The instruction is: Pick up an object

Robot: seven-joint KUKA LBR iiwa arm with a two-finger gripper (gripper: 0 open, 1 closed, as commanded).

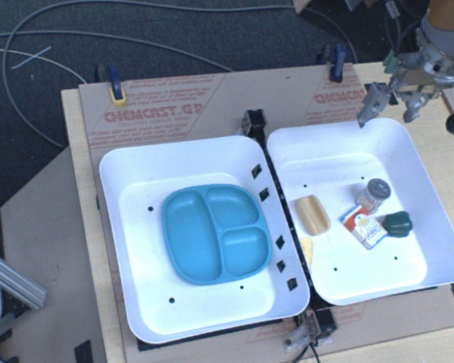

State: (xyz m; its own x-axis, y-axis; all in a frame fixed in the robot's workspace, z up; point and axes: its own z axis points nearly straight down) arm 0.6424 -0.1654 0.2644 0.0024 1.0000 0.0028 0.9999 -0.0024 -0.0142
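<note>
Your gripper [388, 107] hangs spread and empty at one o'clock, over the right bin's [434, 262] far rim. Candidates cluster around four o'clock there: small jar [373, 194], green object [397, 224], tan block [312, 215], all loose and well apart from it.

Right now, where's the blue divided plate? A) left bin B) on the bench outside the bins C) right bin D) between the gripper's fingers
A: the blue divided plate lies flat in the left bin, while the gripper hangs over the right bin's far edge.
</note>
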